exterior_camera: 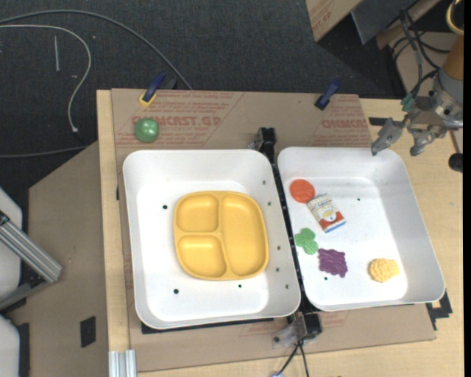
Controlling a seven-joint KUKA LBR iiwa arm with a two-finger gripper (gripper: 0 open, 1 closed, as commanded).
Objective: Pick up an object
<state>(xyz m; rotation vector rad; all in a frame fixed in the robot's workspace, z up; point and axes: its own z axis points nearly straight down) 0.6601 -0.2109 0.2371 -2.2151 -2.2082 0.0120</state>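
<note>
The surface (125,324) is a pale wooden bench topped with a brown cardboard sheet (243,118) bearing faded red print. Two blue clamps (153,90) pin the sheet at its far edge. The room floor (184,44) is dark carpet, with a thin white cable (73,74) looping at 10 o'clock. A cardboard box (331,16) stands at 1 o'clock.

A small green ball (146,130), smooth and round, lies on the cardboard at 11 o'clock of the left bin (147,294). This bin is shallow, white, glossy plastic with rounded corners. A yellow plate (221,235) with three compartments and rounded edges lies at its centre.

The right bin (412,221) is the same type and touches the left bin along one rim. It holds five objects. A green leafy toy (306,240) lies near the left wall. At 12 o'clock of that, an orange-red disc (302,191) lies flat. Just beside the disc, at its 5 o'clock, lies a small white carton (327,213) with red and blue print. A purple grape cluster (333,261), knobbly in texture, lies at 5 o'clock of the green toy. A yellow bumpy corn piece (383,269) lies at 3 o'clock of the grapes.

The pincer (402,141) hangs at the right bin's far right corner, at 2 o'clock of the carton, well apart from all objects. Its two grey fingers (383,138) are spread apart, with nothing between them.
</note>
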